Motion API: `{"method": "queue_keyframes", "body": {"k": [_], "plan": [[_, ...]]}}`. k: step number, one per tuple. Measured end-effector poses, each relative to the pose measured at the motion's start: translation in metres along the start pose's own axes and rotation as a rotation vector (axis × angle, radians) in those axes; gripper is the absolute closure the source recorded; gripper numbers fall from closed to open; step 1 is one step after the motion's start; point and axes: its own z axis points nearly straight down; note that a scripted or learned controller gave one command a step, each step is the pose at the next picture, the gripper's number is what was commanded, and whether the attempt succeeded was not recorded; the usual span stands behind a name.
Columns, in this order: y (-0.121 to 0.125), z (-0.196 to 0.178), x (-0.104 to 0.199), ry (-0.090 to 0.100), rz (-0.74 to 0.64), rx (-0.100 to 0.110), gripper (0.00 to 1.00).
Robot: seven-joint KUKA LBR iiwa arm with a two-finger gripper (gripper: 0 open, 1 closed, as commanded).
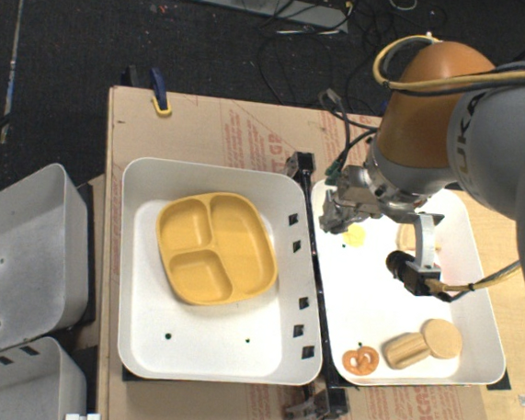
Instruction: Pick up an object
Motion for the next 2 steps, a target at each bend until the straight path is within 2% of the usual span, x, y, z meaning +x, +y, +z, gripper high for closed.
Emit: {"method": "queue_keyframes", "body": {"k": [2], "plan": [[-0.046,0.008,0.091,0.000,0.000,0.001,1.00]]}}
